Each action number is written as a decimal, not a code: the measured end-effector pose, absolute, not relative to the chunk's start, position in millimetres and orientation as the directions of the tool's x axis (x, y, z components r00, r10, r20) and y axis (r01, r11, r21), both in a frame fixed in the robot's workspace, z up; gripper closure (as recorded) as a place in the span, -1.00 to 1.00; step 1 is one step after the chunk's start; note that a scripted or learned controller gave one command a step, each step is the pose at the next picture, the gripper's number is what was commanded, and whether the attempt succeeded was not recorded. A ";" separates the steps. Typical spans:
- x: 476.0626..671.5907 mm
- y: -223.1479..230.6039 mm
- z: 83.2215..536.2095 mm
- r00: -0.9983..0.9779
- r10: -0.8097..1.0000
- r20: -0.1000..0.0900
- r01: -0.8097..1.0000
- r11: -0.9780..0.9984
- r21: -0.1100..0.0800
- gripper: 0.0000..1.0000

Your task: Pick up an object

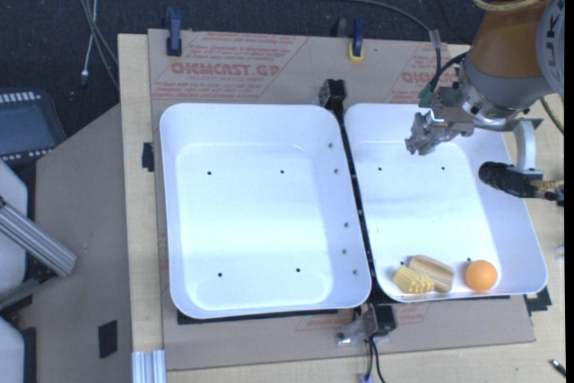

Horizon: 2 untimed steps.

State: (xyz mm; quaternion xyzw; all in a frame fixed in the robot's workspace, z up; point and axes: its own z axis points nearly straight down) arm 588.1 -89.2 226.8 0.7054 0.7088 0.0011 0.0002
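3 objects lie at 6 o'clock in the right bin [516, 233]: corn [413, 282], a bun [431, 268] touching it, a ball [482, 274]. The gripper [427, 135] hovers at 12, grasp state unclear. Risks: ball rolling, corn and bun jamming together.

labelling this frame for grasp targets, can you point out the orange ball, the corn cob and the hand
orange ball [482, 274], camera view, centre of the ball
corn cob [413, 282], camera view, middle of the yellow kernelled part
hand [421, 142], camera view, midway between its fingertips over the right bin
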 end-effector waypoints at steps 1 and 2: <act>600.3 -37.2 236.8 -0.005 1.000 0.001 1.000 0.005 0.001 1.00; 609.9 6.9 238.6 -0.004 1.000 0.001 1.000 0.004 0.001 1.00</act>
